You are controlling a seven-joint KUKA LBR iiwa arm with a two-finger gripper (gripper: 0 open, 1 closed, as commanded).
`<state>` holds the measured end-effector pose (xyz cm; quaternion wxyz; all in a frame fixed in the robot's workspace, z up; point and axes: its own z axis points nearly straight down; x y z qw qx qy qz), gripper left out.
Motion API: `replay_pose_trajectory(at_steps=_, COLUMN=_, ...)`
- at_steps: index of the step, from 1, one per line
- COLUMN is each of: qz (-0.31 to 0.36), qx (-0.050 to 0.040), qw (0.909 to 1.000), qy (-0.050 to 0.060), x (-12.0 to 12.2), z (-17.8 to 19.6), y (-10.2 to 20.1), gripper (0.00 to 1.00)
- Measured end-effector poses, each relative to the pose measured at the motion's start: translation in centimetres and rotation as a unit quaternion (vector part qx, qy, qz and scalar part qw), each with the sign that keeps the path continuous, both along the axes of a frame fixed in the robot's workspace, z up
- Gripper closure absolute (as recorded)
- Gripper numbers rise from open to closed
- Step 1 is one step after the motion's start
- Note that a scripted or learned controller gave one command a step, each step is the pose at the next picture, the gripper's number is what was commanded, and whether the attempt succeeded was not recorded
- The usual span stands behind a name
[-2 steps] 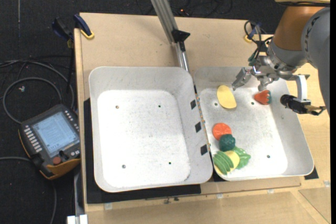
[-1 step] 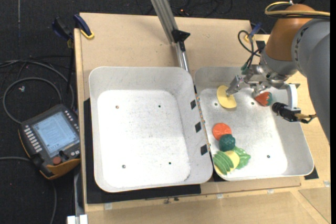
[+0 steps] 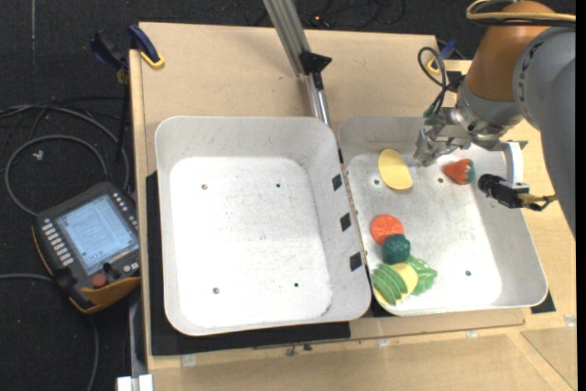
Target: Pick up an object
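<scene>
The right bin holds several small objects. A yellow oval piece lies near its back left. A red piece sits farther right. Lower down, an orange-red piece touches a dark green piece, with a green and yellow piece just below them. My gripper points down over the back of this bin, between the yellow oval and the red piece. Nothing shows between its fingers.
The left bin stands beside the right one, their rims meeting at the middle. A metal pole slants from the top of the view to the bins' back edge. A teach pendant lies off the bench at the left.
</scene>
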<state>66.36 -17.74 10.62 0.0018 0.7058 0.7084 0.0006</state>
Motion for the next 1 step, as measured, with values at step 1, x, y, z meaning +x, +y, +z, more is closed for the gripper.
replay_pose_trajectory(at_steps=1, qz=0.0, qx=-0.0002, qw=1.0, qy=-0.002, x=0.86, z=5.02, y=-0.65, gripper=1.0)
